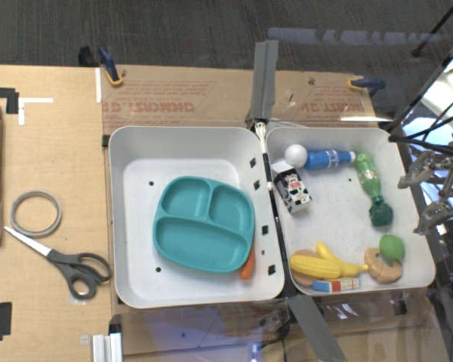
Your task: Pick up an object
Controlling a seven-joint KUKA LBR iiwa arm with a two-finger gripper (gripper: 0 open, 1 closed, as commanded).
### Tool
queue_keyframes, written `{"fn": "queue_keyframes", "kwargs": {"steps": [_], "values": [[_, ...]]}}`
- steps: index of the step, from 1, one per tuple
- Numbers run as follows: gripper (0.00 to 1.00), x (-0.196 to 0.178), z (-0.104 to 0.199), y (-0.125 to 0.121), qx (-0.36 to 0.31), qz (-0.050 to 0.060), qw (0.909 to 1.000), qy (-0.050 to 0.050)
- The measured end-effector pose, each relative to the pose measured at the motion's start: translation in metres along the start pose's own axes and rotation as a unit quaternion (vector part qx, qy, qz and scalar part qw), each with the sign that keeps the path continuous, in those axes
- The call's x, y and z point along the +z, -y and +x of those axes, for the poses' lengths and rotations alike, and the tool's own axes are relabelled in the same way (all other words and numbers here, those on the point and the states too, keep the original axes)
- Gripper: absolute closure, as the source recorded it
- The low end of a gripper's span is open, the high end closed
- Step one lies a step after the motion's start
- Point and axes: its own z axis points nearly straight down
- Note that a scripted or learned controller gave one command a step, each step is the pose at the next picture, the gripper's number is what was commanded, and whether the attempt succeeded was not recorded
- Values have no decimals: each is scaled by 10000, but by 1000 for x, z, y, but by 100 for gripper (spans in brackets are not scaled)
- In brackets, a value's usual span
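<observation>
Jaws cannot be read as parted or closed: a tangle of grey metal parts (426,194) stands just outside the right wall of the right bin (347,136), too muddled to tell more

Nearest in that bin, against the front wall, lies a small red, white and blue box (337,285), touching a yellow toy corn cob (323,263). Just beside these are a tan ring-shaped toy (383,267) and a green ball (392,246). Further back a green bottle (371,187) lies tilted along the right side, a black-and-white box (293,190) sits by the left wall, and a blue bottle (326,158) lies near the back wall with a white ball (295,154) at its end

The left bin (136,164) holds a teal divided plate (204,225), an orange carrot (248,265) at its near right edge

On the tabletop (53,142) left of the bins lie grey scissors (68,266) and, further back, a tape roll (35,212). Behind the bins, cardboard (181,100) is clamped flat, with dark grey carpet (211,13) beyond
</observation>
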Motion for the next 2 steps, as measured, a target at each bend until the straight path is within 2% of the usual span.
{"fn": "queue_keyframes", "kwargs": {"steps": [1, 2], "values": [[0, 181, 16, 10, -551, 16, 9985, 54], [0, 187, -68, 17, 189, 2, 9998, 12]]}}
